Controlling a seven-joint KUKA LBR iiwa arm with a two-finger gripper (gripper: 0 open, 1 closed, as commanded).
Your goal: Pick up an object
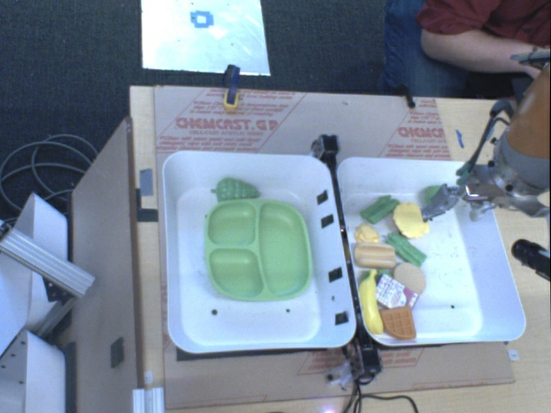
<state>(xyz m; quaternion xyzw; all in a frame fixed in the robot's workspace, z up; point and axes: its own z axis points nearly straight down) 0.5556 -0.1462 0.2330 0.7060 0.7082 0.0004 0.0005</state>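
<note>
The right bin (486,312) holds several toy foods along its left side. Among them are a yellow piece (411,222), two green pieces (379,207) (406,249), a bun (374,255), a banana (369,302) and a waffle (398,323). My gripper (437,203) reaches in from the right and hangs low over the bin's upper middle. It sits just right of and above the yellow piece, with a small green piece (428,194) close against its tip. Nothing can be made out in its grasp.
The left bin (185,231) contains a green divided plate (258,249) and a green leafy toy (236,189) at the plate's upper left. A person in a red shirt (482,7) sits beyond the bench at the top right. Black clips (327,222) line the wall between the bins.
</note>
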